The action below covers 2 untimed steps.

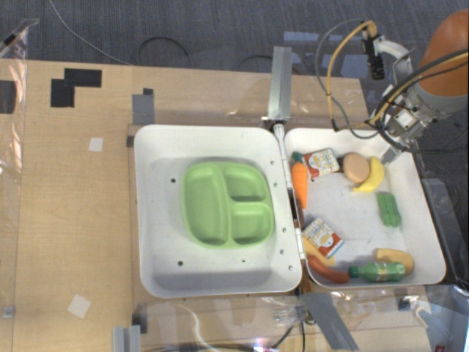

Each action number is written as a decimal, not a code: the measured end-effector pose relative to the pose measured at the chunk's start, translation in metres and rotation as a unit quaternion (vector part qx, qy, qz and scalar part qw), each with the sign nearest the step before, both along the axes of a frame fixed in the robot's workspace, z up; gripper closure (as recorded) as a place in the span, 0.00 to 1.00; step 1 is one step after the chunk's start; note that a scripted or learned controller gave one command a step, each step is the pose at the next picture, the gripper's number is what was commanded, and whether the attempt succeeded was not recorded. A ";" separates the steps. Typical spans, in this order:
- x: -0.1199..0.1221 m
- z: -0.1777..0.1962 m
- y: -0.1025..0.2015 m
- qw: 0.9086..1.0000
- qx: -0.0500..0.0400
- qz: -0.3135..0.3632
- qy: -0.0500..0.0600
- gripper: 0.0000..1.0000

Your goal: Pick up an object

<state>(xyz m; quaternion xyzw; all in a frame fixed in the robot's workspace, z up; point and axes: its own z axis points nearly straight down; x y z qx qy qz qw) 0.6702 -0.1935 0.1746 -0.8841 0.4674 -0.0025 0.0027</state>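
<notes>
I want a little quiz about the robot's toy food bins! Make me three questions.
1. True or false: the green tray lies in the left bin.
2. Which lies beside the banana: A) tan bun, B) green bottle, C) carrot?
3. Fill in: the gripper hovers near the right bin's ____ corner.

Key: 1 true; 2 A; 3 far right.

Lab: taped bench (pixel 66 218), cabled arm (pixel 440 79)
</notes>
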 end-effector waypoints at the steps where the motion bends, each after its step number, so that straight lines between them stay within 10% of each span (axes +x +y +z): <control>1: 0.000 0.000 0.001 1.000 0.000 0.000 0.000 0.00; 2: -0.014 -0.067 0.005 1.000 -0.005 0.030 -0.008 0.00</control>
